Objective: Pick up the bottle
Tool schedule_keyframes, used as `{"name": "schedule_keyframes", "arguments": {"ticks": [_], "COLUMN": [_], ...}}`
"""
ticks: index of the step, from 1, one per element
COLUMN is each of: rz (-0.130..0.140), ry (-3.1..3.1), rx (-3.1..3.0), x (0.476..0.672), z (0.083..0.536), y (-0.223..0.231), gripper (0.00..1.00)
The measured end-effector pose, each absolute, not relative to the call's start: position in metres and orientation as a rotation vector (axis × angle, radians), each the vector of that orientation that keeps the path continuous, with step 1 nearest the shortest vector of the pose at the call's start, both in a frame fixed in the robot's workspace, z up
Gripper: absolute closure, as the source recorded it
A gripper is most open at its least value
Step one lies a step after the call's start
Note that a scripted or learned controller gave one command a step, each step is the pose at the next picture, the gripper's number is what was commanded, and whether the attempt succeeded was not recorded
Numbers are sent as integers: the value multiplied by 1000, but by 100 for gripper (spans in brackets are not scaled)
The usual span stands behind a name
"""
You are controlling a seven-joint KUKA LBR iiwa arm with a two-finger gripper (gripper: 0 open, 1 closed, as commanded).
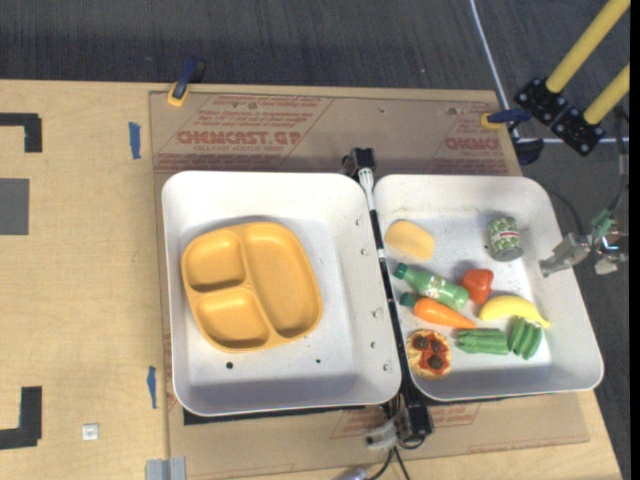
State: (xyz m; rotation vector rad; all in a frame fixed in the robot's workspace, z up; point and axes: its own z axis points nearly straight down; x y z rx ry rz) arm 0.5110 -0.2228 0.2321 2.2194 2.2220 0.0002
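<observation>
Bench (pixel 70 268) is tan board w/ black L-marks at the left edge and blue tape bits; dark carpet (pixel 300 18) behind. Cardboard sheet (pixel 320 118) under the bins reads "CHEMCAST GP" in red, repeated partly at far right. Left bin (pixel 190 368) holds a yellow 3-section tray (pixel 252 285). Right bin (pixel 570 358) holds, L to R: pale bread roll (pixel 410 239), green bottle (pixel 432 284) lying on its side near the bin's left-centre w/ white label, text too small to read, carrot (pixel 443 314) just below it, pizza slice (pixel 431 353), red pepper (pixel 478 283), can (pixel 505 236), banana (pixel 512 310), green veg (pixel 500 341). Gripper (pixel 575 253) sits at the bin's right rim, apart from bottle; open/closed can't tell.
</observation>
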Motion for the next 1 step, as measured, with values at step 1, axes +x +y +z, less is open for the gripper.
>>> {"name": "schedule_keyframes", "arguments": {"ticks": [1], "rz": [1], "ry": [2223], "rx": [2215], "x": [512], "z": [242], "y": [-223], "gripper": [100]}}
